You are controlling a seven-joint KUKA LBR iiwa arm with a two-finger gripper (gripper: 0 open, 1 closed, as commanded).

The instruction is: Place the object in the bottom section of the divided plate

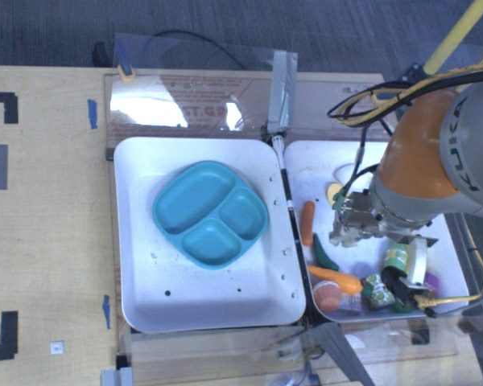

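Blue and three-sectioned, the divided plate (212, 212) lies alone in the left bin (137, 288), turned at an angle, its sections bare; the right bin (306, 161) holds all the clutter, and the raised rims of both bins (285, 215) stand between it and the plate; the arm (423, 155), grey with a broad orange band, reaches over that right bin, and the gripper (348, 230) hangs low above its white floor, so blurred and dark from up here that I cannot tell how its jaws stand; nothing can be made out between them. Just left of it lie a small orange carrot-like piece (307, 221) and a green pepper-like piece (324, 253); below, a longer carrot (338, 278), a pinkish round thing (328, 297), green leafy toys (378, 291) and a purple bit (431, 281) crowd the near edge; something yellow (335, 192) peeks out beside the wrist; cables (370, 101) loop over the arm. Faint reddish print shows on the clear sheet (195, 96) behind the bins, too washed out to read.
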